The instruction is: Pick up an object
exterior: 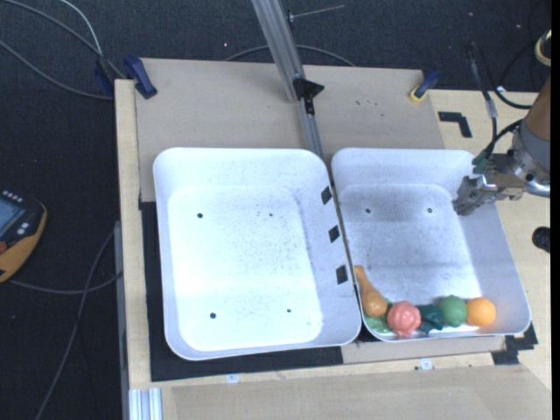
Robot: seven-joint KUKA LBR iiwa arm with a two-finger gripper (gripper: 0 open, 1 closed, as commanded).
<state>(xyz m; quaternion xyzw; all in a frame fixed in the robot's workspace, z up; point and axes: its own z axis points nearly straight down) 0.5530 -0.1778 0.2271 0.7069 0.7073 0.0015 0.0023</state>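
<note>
Along the near edge of the right bin (pixel 420 234) lie several toy foods: an orange carrot-like piece (pixel 370 296), a pink ball (pixel 403 317), a green piece (pixel 451 310) and an orange ball (pixel 480 311). My gripper (pixel 469 196) hangs over the bin's right rim, well above and behind these toys, with nothing visible in it.
The left bin (pixel 241 252) sits beside the right one, joined by black clips (pixel 333 233). A metal pole (pixel 280 42) slants over the bench behind the bins. Blue clamps (pixel 138 75) hold the board's far corners. Cables run near the arm at the right.
</note>
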